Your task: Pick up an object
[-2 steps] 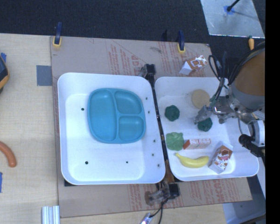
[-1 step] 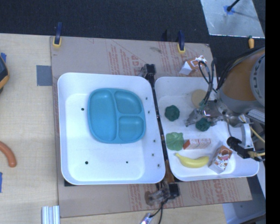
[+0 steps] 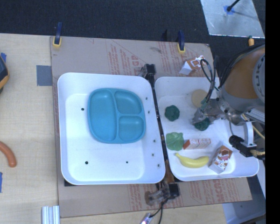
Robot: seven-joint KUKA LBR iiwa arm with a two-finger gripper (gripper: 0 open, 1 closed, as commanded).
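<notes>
White right bin (image 3: 252, 171): banana (image 3: 192, 161), carton (image 3: 221, 159), lettuce (image 3: 174, 141)

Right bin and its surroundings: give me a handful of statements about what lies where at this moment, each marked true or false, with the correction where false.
1. The blue divided plate lies in the left bin. True.
2. The banana lies in the left bin. False: it lies in the right bin, near its front edge.
3. The hand is low over the right bin, at a dark green object. True.
4. The sausage lies on the blue divided plate. False: it lies on the bench, left of both bins.
5. A small carton sits right of the banana. True.
</notes>
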